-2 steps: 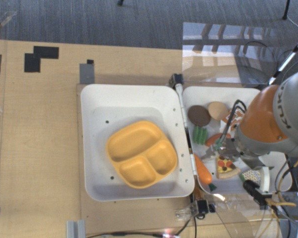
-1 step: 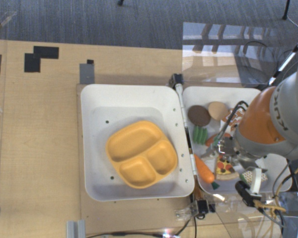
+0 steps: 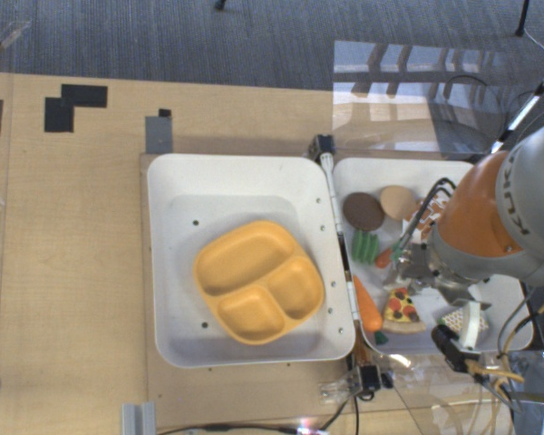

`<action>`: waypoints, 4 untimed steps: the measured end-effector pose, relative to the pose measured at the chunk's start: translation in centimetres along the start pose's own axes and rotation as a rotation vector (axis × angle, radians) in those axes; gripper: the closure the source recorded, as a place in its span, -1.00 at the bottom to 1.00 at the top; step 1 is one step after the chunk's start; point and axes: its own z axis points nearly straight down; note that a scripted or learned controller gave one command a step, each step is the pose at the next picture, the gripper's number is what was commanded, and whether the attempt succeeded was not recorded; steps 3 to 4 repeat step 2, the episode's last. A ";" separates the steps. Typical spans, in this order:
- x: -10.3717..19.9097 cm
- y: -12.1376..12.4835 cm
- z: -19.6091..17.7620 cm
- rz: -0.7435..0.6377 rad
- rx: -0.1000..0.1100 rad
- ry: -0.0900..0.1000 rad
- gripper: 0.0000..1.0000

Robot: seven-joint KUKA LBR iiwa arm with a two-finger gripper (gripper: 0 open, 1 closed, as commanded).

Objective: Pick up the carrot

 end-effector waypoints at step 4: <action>0.0 -0.4 1.2 0.052 0.009 -0.001 -1.00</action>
